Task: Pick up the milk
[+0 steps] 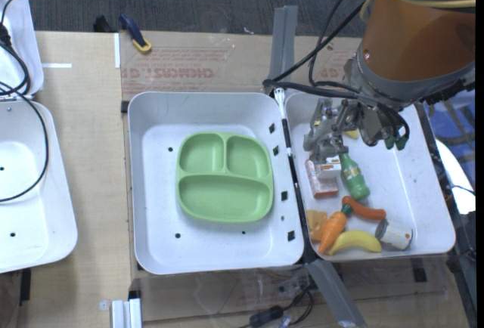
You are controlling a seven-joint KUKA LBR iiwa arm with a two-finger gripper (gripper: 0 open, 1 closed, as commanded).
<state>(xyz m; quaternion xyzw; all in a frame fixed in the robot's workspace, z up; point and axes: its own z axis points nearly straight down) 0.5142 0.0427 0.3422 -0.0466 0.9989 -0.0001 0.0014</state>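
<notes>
The milk is a small white carton with red-orange print, lying in the right bin near its left wall. My gripper hangs just above the carton's far end, wrist and orange band overhead. Its two metal fingers stand apart, open, with nothing held between them. The carton rests on the bin floor.
A green bottle lies right beside the milk. Nearer the front are a red pepper, a carrot, a banana and a small can. The left bin holds a green divided plate.
</notes>
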